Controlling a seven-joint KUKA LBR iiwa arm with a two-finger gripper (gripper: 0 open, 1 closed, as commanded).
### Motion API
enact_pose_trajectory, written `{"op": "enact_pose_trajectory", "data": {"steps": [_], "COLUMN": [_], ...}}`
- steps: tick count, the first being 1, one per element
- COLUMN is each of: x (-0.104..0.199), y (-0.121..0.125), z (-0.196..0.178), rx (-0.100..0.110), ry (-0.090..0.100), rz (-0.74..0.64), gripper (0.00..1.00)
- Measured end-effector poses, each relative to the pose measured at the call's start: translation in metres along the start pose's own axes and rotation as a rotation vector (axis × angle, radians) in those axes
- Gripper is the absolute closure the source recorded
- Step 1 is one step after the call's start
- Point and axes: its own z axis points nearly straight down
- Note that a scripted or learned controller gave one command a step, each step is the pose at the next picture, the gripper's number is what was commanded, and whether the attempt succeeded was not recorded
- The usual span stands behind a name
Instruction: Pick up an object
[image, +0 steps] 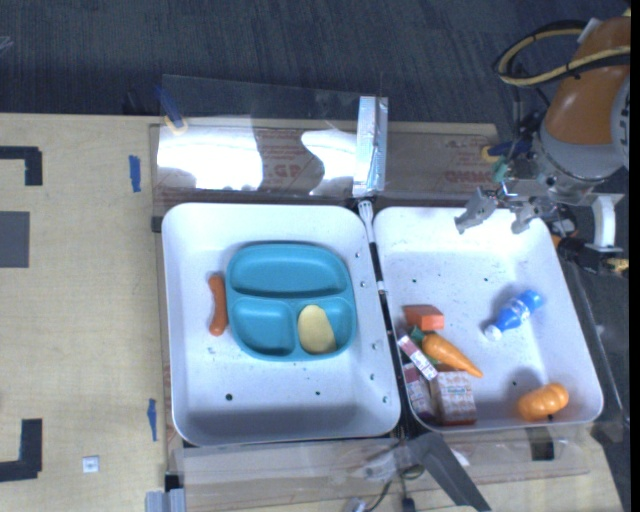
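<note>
My gripper (497, 216) hangs open over the far edge of the right bin (470, 260), its two grey fingers spread with nothing between them. Below it in the right bin lie a small blue-and-white bottle (513, 312), an orange carrot (451, 354), a small red-orange block (426, 318), a brown carton (455, 396), a wrapped snack bar (417, 360) and an orange pumpkin-like toy (543, 401). The gripper is well apart from all of them, closest to the bottle.
The left bin (190, 300) holds a blue divided tray (290, 300) with a yellow potato-like piece (316, 328) in its lower right compartment, and an orange sausage (217, 304) lies beside the tray. A clear panel (270, 150) stands behind the bins.
</note>
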Motion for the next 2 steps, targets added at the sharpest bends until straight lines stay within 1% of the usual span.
{"op": "enact_pose_trajectory", "data": {"steps": [1, 2], "x": [-0.01, -0.049], "y": [-0.055, -0.085], "z": [0.081, 0.122], "rx": [0.004, -0.005], "ry": [0.001, -0.003], "rz": [-0.129, -0.174], "gripper": [0.0, 0.0]}}
